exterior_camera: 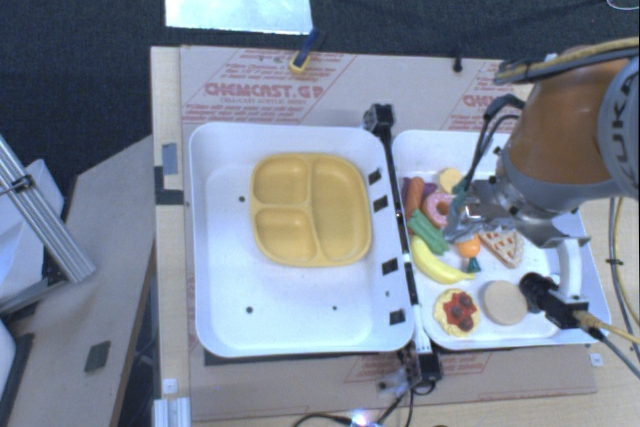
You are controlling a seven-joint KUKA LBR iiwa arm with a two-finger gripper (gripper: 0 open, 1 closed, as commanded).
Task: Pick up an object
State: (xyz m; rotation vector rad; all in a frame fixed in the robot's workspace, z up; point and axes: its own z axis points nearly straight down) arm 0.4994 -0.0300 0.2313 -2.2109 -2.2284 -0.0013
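Where bins sit, board (262, 85) reads "CHEMCAST GP".

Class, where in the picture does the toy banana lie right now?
The banana lies in the right bin, near its left wall, just below the green vegetable and above the small pizza.

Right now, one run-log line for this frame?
arm: over right bin | pincer: low among toy food, by banana and donut | grasp: unclear | left bin: yellow divided plate
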